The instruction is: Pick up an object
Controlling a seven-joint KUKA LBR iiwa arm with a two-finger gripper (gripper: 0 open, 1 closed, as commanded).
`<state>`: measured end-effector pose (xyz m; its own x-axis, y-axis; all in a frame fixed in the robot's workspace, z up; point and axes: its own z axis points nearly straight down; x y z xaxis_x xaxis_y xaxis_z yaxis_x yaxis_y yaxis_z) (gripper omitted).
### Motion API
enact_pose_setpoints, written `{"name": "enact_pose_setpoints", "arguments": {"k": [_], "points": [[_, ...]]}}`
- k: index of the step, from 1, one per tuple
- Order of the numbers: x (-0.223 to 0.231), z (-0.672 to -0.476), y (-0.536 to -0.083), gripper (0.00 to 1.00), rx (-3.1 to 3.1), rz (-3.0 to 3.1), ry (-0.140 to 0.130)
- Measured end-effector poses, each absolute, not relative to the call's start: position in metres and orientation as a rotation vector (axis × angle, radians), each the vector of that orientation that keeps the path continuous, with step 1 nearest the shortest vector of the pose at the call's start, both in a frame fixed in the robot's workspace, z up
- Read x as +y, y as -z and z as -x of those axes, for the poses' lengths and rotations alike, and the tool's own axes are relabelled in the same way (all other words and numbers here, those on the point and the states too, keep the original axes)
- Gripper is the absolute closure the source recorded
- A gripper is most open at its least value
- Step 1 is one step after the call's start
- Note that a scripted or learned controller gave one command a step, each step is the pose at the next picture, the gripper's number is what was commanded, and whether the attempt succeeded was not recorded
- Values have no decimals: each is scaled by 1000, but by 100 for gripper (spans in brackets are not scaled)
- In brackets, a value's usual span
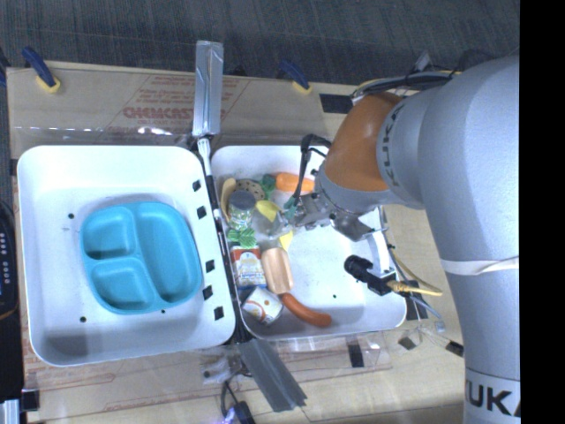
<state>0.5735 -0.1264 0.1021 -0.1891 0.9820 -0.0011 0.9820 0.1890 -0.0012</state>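
Seen from above, the left bin [35, 237] holds a blue tray [139, 256] with three compartments, lying flat near its middle. The right bin [353, 312] holds a heap of toy food along its left wall: a banana [228, 194], a lemon [266, 209], a carrot [291, 183], a tan bun [277, 269], and a sausage [306, 311] near the front wall, its long axis running from upper left to lower right. The gripper [296, 210] hangs over the heap beside the lemon; whether it is open or grips anything cannot be told.
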Motion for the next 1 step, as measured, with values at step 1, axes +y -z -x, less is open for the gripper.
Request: {"name": "enact_pose_setpoints", "arguments": {"k": [1], "points": [[-81,-627,-193,100,2124,-2313,-2]]}}
